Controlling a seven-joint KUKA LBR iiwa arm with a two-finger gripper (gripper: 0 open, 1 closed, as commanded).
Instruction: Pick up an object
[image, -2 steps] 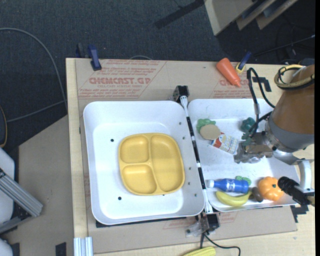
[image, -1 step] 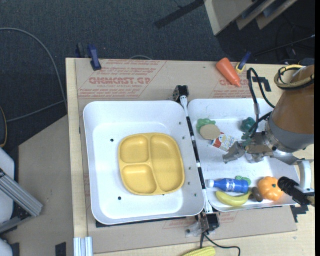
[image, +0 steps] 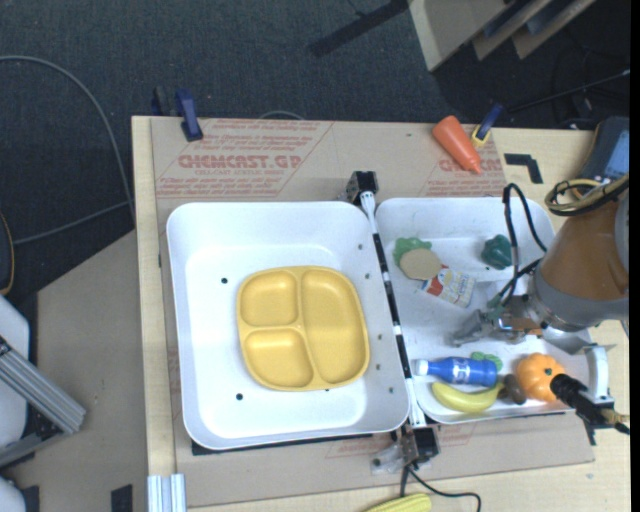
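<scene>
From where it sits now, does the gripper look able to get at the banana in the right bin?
Probably yes. The banana lies exposed along the near edge of the right bin, nothing on top of it. The blue bottle and the orange crowd it closely, so the gripper has little room.

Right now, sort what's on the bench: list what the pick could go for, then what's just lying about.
For the pick:
gripper
banana
blue bottle
orange fruit
teal toy
right bin

Lying about:
yellow divided plate
left bin
orange carrot
blue clamp
</scene>
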